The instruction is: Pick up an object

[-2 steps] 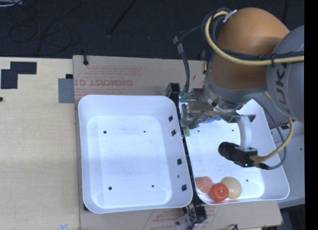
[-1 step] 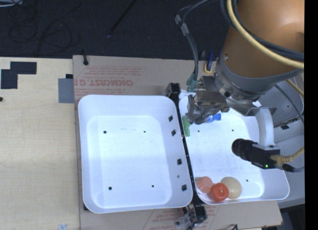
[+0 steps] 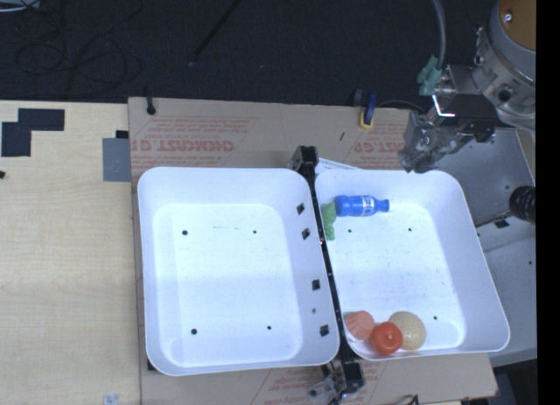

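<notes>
The right bin [image 3: 455, 246] holds a blue bottle [image 3: 360, 206] lying on its side near the far left corner, with a green object [image 3: 328, 220] beside it against the divider. At the near edge sit a pink piece [image 3: 358, 323], a red round fruit [image 3: 386, 338] and a beige round one [image 3: 409, 329], close together. My gripper [image 3: 422, 157] hangs above the far right rim of the right bin, up and to the right of the bottle. Nothing shows between its fingers.
The left bin [image 3: 157, 219] lies beside the right one, joined by a black clamp strip [image 3: 317, 254]. Both rest on a cardboard sheet [image 3: 219, 136]. A yellow-and-blue clip [image 3: 367, 113] stands behind the right bin. The arm's body fills the upper right.
</notes>
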Tool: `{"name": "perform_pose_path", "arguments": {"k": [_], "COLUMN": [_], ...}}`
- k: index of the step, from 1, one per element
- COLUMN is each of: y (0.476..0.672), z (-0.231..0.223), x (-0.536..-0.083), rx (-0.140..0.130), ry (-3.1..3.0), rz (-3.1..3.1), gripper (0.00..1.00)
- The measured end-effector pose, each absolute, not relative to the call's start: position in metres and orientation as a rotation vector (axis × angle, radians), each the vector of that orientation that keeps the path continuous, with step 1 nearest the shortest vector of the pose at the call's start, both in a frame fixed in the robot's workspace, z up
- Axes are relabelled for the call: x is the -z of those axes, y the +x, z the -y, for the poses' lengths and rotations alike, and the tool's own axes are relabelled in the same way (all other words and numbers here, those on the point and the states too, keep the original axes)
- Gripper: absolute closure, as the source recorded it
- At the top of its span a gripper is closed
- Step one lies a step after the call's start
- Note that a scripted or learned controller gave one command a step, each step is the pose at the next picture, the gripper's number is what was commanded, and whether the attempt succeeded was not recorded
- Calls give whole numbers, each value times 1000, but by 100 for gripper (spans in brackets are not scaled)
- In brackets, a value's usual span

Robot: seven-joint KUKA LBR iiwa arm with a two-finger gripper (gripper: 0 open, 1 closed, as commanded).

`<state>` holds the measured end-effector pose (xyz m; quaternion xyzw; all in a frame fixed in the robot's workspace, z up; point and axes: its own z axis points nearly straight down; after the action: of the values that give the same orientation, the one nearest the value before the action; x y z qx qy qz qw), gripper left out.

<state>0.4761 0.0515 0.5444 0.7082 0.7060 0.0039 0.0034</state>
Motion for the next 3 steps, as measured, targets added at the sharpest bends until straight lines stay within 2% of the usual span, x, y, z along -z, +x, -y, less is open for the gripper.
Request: {"name": "perform_pose_path", "arguments": {"k": [1,2,3], "y": [485,486,476], "z": [-61,-59,-38], "x": [-312,-329,-459], "rx": [26,11,-15], "ry": [2230,2227,2216], "rz": [-2229,-2223,-2216], "gripper": [100,100,100]}}
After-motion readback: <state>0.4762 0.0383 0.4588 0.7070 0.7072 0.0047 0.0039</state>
